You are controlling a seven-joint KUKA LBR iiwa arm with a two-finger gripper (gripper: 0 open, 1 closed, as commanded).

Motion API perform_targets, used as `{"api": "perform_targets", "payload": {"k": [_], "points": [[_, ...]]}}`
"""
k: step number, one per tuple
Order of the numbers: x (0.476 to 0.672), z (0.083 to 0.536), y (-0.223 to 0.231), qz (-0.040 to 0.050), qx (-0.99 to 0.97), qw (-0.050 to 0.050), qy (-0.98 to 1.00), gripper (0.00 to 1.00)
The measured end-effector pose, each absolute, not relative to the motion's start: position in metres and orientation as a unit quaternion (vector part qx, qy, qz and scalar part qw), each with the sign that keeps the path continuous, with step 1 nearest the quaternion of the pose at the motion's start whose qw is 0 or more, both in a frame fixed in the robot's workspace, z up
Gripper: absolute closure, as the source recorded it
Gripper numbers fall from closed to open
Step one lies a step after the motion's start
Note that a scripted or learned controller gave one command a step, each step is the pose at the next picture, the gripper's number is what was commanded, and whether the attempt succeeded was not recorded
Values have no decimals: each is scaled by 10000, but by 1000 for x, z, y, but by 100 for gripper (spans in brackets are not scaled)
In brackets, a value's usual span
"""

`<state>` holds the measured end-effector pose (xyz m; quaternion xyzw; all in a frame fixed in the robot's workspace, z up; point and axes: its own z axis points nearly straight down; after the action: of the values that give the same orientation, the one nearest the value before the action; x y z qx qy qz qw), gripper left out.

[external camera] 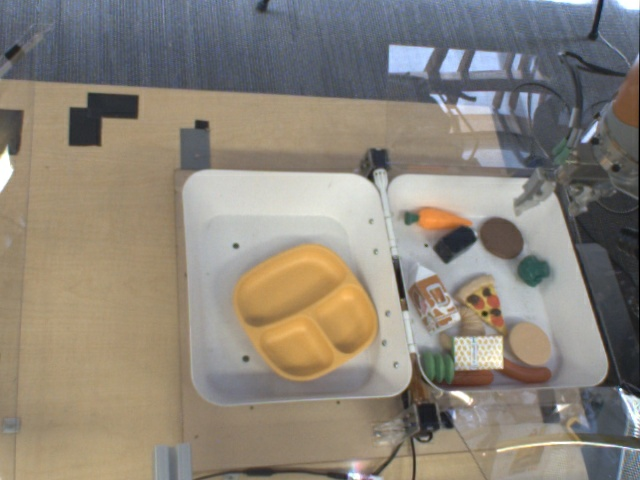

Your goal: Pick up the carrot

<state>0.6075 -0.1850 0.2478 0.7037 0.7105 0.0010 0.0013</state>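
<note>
Pale wood-grain bench [100, 298] with two shallow white bins, yellow divided plate [305, 311] in left bin [215, 268], carrot [438, 219] — smooth orange cone, green stub — lying flat at right bin's [575, 298] far-left corner beside a black block [455, 243], gripper [535, 190] above far-right rim, finger state unreadable, grey ribbed carpet [200, 28] beyond.

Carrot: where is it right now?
The carrot lies in the right bin, at its far-left corner near the divider, just above the black block and left of the brown disc.
</note>
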Motion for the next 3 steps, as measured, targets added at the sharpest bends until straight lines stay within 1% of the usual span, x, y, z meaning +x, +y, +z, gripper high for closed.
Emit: {"api": "perform_targets", "payload": {"k": [1,2,3], "points": [[669,139,-141,-4,6852,-23,7284,0],[670,93,-137,52,7500,66,6614,0],[631,87,-94,23,8370,-3,5472,0]]}}
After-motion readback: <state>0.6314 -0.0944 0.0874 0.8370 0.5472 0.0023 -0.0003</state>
